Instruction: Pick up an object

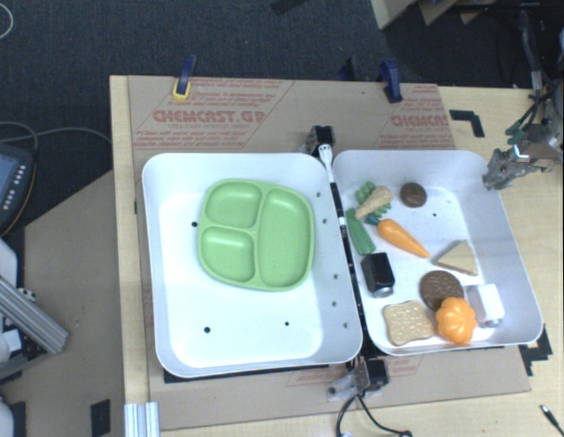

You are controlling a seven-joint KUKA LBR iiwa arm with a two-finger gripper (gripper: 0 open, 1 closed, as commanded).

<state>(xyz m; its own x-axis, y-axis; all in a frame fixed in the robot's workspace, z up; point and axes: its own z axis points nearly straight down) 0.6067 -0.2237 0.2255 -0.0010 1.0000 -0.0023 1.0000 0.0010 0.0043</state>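
Note:
The right white bin (500,209) holds several toy foods: a corn cob (373,200), a small brown round piece (412,194), a carrot (403,237), a green pod (359,233), a black block (378,273), a sandwich wedge (458,259), a dark cookie (441,288), a slice of toast (408,322), an orange fruit (456,320) and a white block (487,303). My gripper (506,166) hangs at the bin's far right corner, above its rim and apart from all the items. Nothing shows in it.
The left white bin (172,317) holds a light green divided plate (257,235). Two clamps, one yellow (182,86) and one blue (389,81), grip the cardboard sheet at the back. A black divider strip (338,226) runs between the bins.

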